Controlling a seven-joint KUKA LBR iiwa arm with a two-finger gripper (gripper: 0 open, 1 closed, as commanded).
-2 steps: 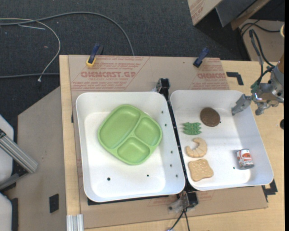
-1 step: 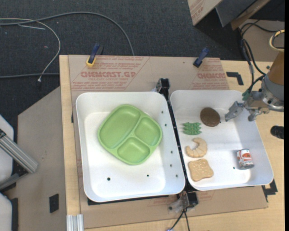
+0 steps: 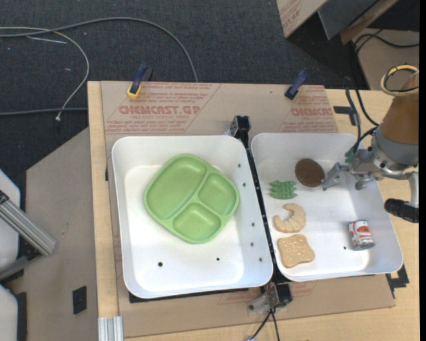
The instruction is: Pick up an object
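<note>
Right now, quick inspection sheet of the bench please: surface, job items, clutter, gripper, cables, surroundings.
Surface: cardboard sheet under two white bins, held by blue clamps.
Job's things: right bin holds brown disc, green leafy piece, croissant, cracker, small can.
Clutter: green divided plate in left bin.
Gripper: gripper in right bin beside the disc; jaws unclear.
Cables: white cable on floor; black cables by arm.
Surroundings: dark carpet, cardboard box.

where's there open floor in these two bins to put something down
Left bin: bare strips around the green divided plate, widest along the near edge. Right bin: free between the croissant and the can. Crowded down its left side and by the gripper.
</note>
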